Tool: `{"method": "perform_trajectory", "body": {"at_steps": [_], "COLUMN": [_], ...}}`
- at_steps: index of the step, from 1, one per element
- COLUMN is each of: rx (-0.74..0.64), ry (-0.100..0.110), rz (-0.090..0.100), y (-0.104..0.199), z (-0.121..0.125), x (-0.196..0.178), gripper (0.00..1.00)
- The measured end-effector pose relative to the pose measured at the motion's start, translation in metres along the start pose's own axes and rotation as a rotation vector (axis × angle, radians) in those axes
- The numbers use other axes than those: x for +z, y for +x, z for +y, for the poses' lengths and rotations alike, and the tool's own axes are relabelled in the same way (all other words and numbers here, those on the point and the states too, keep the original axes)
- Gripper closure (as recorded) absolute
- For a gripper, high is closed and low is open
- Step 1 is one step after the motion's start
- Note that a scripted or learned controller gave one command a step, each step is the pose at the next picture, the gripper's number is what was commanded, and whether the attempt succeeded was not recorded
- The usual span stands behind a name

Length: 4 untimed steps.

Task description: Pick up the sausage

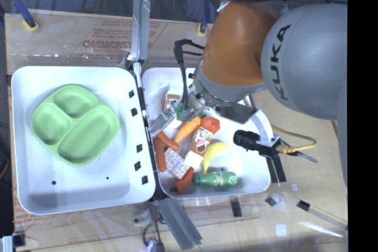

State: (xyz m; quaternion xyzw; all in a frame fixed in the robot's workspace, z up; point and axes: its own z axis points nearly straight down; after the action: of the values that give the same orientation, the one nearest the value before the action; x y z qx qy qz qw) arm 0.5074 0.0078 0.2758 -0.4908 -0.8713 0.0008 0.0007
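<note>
1. The sausage [166,141] lies in the right bin [260,183], at 9 o'clock from the carrot [188,127], with a wrapped packet [176,163] just beside it at 5 o'clock
2. The gripper [182,108] sits above the pile; whether it is spread or pressed together, I cannot tell
3. A banana [213,153] and green bottle [215,179] lie near
4. The arm [307,56] reads "KUKA"
5. The left bin [35,198] holds a green plate [74,123]

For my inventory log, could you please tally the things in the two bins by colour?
Green: 2, the divided plate and the bottle
Orange: 1, the carrot
Yellow: 1, the banana
Reddish-brown: 3 sausages
Mixed print: 3 small packets
Total: 10, though the arm hides part of the right bin.
</note>
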Motion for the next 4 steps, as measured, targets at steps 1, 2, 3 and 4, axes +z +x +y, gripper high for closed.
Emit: {"method": "perform_trajectory", "body": {"at_steps": [1, 2, 3, 4], "rx": [0.017, -0.036, -0.036, -0.058], "ry": [0.004, 0.003, 0.003, 0.001], "rz": [0.002, 0.003, 0.003, 0.002], "y": [0.076, 0.009, 0.009, -0.013], "z": [0.015, -0.029, -0.029, -0.041], "x": [0.083, 0.087, 0.087, 0.087], "gripper": [0.0, 0.0, 0.0, 0.0]}}
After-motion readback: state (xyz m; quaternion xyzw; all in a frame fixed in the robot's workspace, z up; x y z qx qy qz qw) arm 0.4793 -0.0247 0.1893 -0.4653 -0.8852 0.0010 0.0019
